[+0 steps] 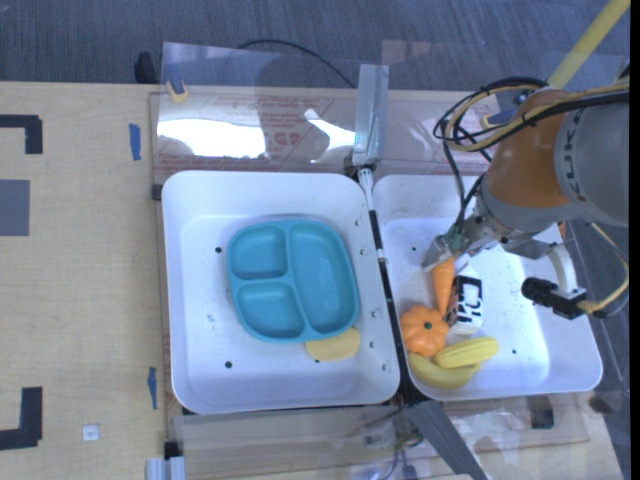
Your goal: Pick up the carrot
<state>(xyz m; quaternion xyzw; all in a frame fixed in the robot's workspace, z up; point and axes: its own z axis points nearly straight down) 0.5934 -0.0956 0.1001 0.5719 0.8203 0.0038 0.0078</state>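
The carrot (pixel 443 282) is a small orange cone lying in the right bin (pixel 560 363), near its left wall, with its upper end under the arm's wrist. My gripper (pixel 464 286) reaches down from the grey and orange arm (pixel 530 173) and sits right beside the carrot, on its right side and touching or nearly touching it. A black and white part of the gripper lies along the carrot. The view does not show the carrot held.
An orange pumpkin-like toy (pixel 423 330) and a yellow banana-like toy (pixel 460 354) lie just below the carrot. The left bin (pixel 190 268) holds a blue divided plate (pixel 293 279) and a yellow piece (pixel 333 346). Cables loop over the arm at top right.
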